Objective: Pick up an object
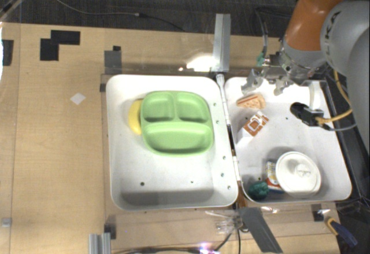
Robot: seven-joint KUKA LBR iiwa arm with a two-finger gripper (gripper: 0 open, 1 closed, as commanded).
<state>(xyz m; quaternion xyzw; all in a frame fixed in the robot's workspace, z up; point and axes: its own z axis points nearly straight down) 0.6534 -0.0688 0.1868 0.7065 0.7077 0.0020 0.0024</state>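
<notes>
Two fingers spread on our gripper, hovering just above the tan slice (right bin, far corner) — descend off-centre and we clip the wall — grasp misses.

One fixed camera above the bench, looking down at a slant.

I see both bins whole from here: the left bin near the middle of my view and the right bin toward the right edge. The far floor lies at the top, the wooden bench on the left, and the arm enters from the upper right.
</notes>
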